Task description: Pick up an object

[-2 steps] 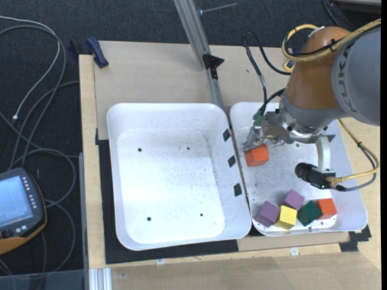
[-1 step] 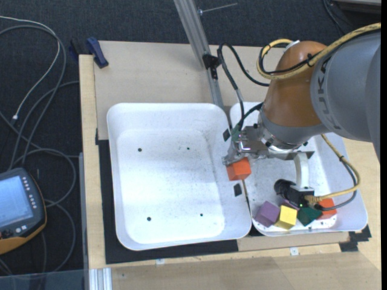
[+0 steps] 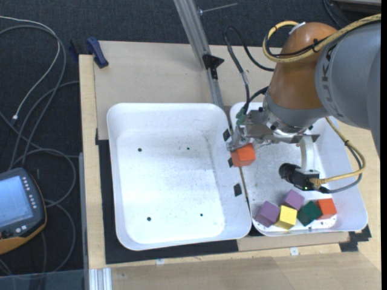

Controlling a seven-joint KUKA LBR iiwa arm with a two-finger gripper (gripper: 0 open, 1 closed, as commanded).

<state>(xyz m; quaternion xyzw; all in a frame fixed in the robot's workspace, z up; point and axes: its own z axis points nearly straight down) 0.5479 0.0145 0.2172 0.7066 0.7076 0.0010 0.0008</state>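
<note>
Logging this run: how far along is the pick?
Done: the end effector has an orange cube between its fingers, above the seam between the two shallow white bins. In hand: that cube. Left: a clear lift. Five small blocks remain in the right bin's near corner.

- Pale wooden surface [image 3: 151,71], seen at a slant.
- Two shallow white bins side by side on it: left bin [image 3: 121,125], right bin [image 3: 354,207], rims touching.
- Black mat [image 3: 112,246] under the bins.
- Blue clip [image 3: 97,51] at the far left corner.
</note>
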